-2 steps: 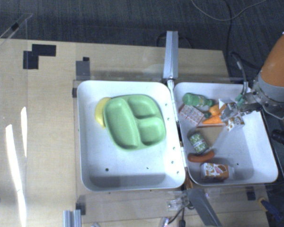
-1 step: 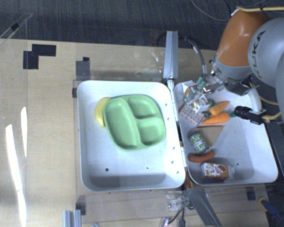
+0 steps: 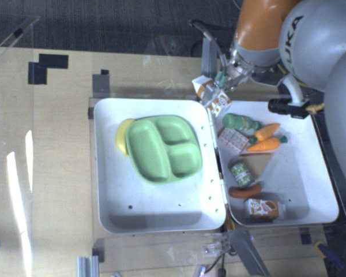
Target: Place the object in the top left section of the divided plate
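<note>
The green divided plate (image 3: 164, 148) lies in the left white bin (image 3: 155, 215), with a large section on its left and two smaller sections on its right. My gripper (image 3: 218, 90) hangs over the rim between the two bins, at their far edge. It is shut on a small white and orange packet (image 3: 214, 100), which dangles just above the top corner of the right bin. The packet is up and to the right of the plate, apart from it.
A yellow object (image 3: 121, 136) peeks out from under the plate's left edge. The right bin (image 3: 311, 212) holds a green bottle (image 3: 240, 122), carrots (image 3: 265, 140), a patterned box (image 3: 233, 139), a small can (image 3: 241, 173), a sausage (image 3: 244, 191) and a brown bottle (image 3: 261, 208).
</note>
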Robot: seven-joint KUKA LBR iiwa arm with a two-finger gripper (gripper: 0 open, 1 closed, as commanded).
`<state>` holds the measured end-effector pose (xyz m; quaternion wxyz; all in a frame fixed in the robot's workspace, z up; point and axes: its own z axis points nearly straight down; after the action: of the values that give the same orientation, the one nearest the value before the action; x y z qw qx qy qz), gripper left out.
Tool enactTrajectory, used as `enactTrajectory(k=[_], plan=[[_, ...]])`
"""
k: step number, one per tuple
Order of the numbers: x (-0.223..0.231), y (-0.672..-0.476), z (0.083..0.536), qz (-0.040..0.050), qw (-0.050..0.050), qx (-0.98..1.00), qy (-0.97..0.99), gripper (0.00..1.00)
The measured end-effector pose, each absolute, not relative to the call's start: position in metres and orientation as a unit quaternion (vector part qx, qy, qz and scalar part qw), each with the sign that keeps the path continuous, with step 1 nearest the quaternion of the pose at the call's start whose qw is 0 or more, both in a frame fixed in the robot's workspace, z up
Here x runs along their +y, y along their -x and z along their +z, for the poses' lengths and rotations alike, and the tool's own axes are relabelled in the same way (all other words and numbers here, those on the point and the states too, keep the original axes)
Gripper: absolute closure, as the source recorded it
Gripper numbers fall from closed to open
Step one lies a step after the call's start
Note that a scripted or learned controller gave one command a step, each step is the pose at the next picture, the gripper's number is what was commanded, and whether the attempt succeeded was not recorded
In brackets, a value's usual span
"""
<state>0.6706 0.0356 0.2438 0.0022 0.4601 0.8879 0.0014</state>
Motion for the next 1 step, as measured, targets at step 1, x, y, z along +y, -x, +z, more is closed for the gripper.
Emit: enactTrajectory(k=[1], plan=[[0.0586,-0.6697,0.1818,0.0004,0.000,0.893,-0.451,1.00]])
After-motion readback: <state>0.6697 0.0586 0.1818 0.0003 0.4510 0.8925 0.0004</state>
